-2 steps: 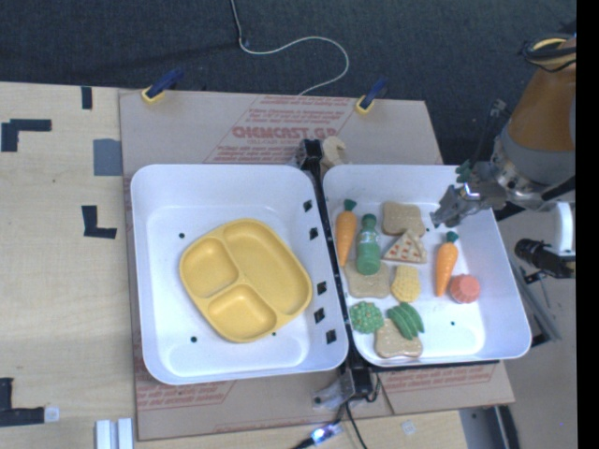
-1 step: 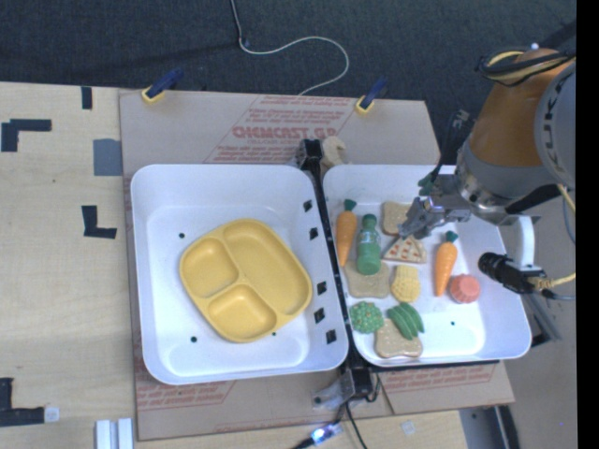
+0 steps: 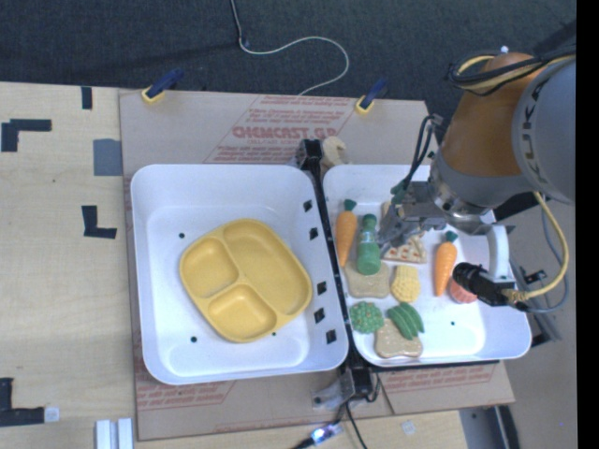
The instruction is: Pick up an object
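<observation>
The right white bin (image 3: 487,340) holds several toy foods. A carrot (image 3: 345,235) and a green bottle (image 3: 368,248) lie at its left side. A pizza slice (image 3: 409,250) lies beside them, with a corn cob (image 3: 405,283) below it. A second carrot (image 3: 444,264) and a red piece (image 3: 460,291) lie further right. Near the front are broccoli (image 3: 366,318), a green pod (image 3: 406,319) and a tan biscuit (image 3: 397,345). My gripper (image 3: 402,223) hangs low over the pizza slice's upper edge, just right of the bottle. The wrist hides what lies under it.
The left white bin (image 3: 159,251) holds a yellow divided plate (image 3: 245,278). A black clip strip (image 3: 324,241) runs along the wall between the bins. The arm's grey and orange body (image 3: 487,138) covers the right bin's far right corner.
</observation>
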{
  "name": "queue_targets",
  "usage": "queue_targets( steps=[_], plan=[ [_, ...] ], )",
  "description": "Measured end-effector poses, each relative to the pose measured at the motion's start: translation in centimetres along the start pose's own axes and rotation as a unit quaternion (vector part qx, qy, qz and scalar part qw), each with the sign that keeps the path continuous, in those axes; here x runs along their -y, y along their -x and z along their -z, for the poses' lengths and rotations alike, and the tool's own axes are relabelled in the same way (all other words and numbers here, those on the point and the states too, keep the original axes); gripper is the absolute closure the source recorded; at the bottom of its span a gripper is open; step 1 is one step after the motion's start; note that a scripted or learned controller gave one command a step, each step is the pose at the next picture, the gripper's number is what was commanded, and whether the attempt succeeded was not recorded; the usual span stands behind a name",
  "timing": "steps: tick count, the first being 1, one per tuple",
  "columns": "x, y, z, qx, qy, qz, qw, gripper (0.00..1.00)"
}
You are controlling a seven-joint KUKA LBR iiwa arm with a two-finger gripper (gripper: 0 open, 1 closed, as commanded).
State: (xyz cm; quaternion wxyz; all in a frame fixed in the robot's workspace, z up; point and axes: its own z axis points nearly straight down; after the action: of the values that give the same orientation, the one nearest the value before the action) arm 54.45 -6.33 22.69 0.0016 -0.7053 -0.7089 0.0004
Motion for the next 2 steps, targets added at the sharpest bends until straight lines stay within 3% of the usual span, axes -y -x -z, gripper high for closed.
queue_targets(
  steps=[2],
  plan=[
    [4.1,-11.2,-0.7,0.0,-0.001,0.001,1.0,1.0]
  ],
)
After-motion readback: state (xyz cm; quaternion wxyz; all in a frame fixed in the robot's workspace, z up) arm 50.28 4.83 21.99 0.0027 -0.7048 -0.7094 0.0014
